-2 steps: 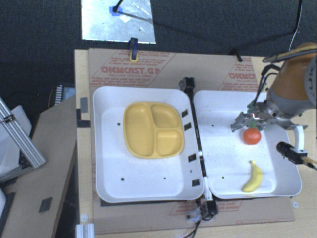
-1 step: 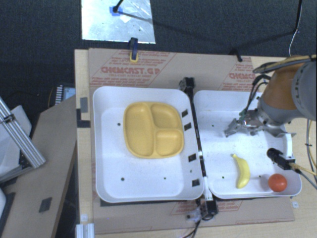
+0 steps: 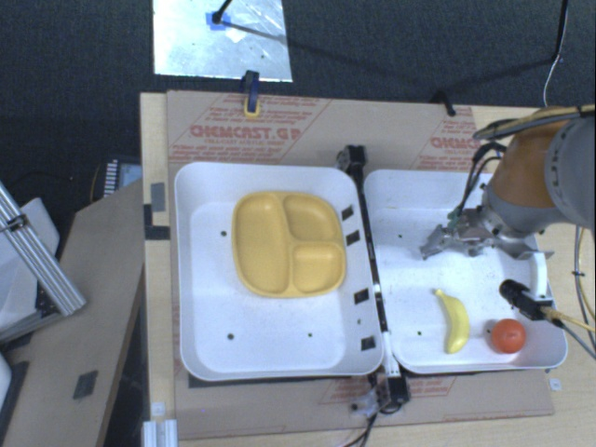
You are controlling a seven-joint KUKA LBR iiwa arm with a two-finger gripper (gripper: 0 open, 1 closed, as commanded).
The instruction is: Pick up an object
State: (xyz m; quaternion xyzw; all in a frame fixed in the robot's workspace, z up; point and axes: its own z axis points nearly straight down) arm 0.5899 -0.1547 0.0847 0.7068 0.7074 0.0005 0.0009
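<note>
Presently, nearest the camera in the right bin (image 3: 410, 352), the tomato (image 3: 507, 336) sits just beside the banana (image 3: 453, 321), both untouched. Beyond the banana, well apart from it, my claw (image 3: 438, 243) hovers over bare bin floor, pinching nothing; whether it is spread I cannot tell. Beside it, the left bin (image 3: 205, 343) holds a yellow tray (image 3: 287, 244). Judged step: approach. Next: shift nearer over the banana, descend.

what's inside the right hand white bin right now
A banana and a red-orange round fruit lie near its front edge. The gripper reaches in above them; the arm covers part of the bin floor.
</note>
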